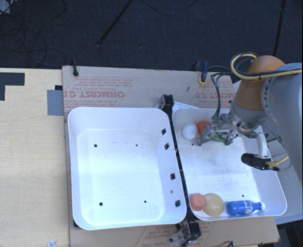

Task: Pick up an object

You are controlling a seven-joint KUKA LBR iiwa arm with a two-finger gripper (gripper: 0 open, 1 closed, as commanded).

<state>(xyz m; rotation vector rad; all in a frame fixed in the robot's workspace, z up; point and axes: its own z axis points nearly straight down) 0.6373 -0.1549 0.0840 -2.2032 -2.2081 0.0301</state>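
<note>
Blue bottle [244, 207] at near wall, tool [212, 134] — grip unclear — partly hiding orange object [202, 126]

Arm bent low, end effector [205, 136] pointing left.

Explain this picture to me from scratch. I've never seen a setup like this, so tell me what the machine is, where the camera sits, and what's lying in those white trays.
The camera is fixed above a bench and looks down at a slant. The grey machine with an orange band, coming in from the right, is a robot arm. At its tip is the gripper, the part meant to pick things up. Two shallow white bins sit side by side. The gripper is low over the far end of the right bin, next to a white ball and something orange-red. I cannot tell whether it holds anything. At the near end lie a reddish round object, a pale yellowish ball and a blue bottle. The left bin shows bare white floor.
</note>
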